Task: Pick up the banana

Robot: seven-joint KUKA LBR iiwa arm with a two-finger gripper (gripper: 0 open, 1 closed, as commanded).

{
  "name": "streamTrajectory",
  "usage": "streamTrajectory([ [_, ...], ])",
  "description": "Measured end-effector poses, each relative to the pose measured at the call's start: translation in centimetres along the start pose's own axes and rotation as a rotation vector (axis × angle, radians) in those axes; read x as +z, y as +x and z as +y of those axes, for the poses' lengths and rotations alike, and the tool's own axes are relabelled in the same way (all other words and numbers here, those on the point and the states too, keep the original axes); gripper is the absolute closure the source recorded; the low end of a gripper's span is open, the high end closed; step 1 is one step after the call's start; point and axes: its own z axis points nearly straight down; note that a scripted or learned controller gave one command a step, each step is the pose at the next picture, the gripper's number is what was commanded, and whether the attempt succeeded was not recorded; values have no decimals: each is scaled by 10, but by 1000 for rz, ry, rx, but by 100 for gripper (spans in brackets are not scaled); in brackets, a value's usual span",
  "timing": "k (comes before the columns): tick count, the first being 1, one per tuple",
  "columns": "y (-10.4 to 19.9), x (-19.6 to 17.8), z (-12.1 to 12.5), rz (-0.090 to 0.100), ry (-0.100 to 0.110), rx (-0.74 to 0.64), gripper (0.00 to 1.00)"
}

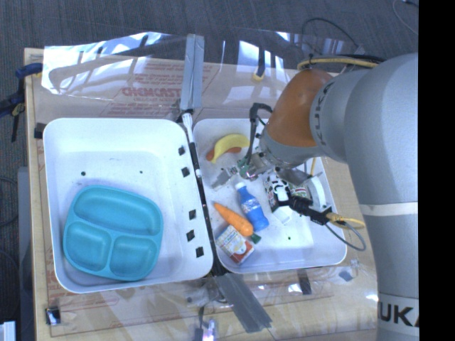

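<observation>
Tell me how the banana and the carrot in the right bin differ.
The banana is yellow and curved; the carrot is orange and straight. The banana lies toward the bin's far end, close beside the gripper; the carrot lies nearer the near end, next to a blue bottle. The banana looks thicker than the carrot. Both lie flat in the right bin.

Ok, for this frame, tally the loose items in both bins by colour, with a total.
Yellow: 1, banana
Orange: 1, carrot
Blue: 2, bottle, divided plate
Red and white: 1, small packet
Total: 5
</observation>
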Motion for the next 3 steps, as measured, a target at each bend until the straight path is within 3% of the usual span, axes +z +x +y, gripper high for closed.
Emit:
streamTrajectory([
  [1,-62,-1,47,-2,-3,24,0],
  [2,-19,-1,61,-2,0,-64,0],
  [3,-19,-11,62,-4,1,-68,100],
])
